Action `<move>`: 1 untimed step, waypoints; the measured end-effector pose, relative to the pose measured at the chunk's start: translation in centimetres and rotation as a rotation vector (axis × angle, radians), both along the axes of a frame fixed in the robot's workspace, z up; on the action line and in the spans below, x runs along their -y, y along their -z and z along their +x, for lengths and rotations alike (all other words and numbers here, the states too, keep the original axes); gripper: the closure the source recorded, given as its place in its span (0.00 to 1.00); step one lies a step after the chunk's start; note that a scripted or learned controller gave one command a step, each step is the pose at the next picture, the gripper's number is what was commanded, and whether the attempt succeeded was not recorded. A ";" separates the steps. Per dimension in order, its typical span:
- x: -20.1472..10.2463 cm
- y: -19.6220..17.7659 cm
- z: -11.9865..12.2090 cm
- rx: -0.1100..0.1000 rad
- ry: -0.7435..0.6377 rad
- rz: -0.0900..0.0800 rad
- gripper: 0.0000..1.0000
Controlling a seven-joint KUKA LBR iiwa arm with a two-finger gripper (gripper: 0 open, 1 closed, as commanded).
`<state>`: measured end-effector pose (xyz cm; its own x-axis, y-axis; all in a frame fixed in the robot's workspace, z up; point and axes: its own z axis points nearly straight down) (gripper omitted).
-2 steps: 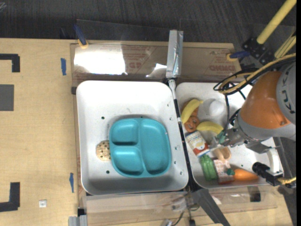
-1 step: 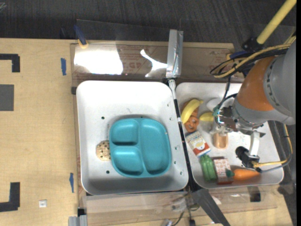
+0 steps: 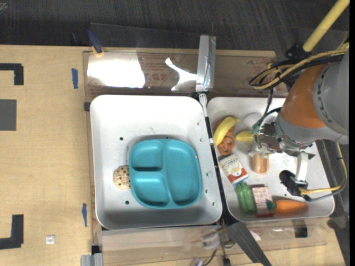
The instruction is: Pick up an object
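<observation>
Objects, right bin (image 3: 327, 201): I count one banana (image 3: 224, 129), one carrot (image 3: 289, 206), one green bottle (image 3: 244, 197) | gripper (image 3: 259, 160): finger state unclear to me, pale item beneath partly hidden.

Glossy teal plastic tray (image 3: 165, 172); matt white bins (image 3: 105, 121).

Grey rounded KUKA arm (image 3: 333, 101) at the frame's right wears an orange band (image 3: 302, 101); black and yellow cables (image 3: 288, 71) loop above it.
</observation>
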<state>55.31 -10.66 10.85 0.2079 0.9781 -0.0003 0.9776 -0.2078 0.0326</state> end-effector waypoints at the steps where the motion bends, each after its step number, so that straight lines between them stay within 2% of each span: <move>1: -5.5 -11.9 0.1 -0.024 0.056 0.010 1.00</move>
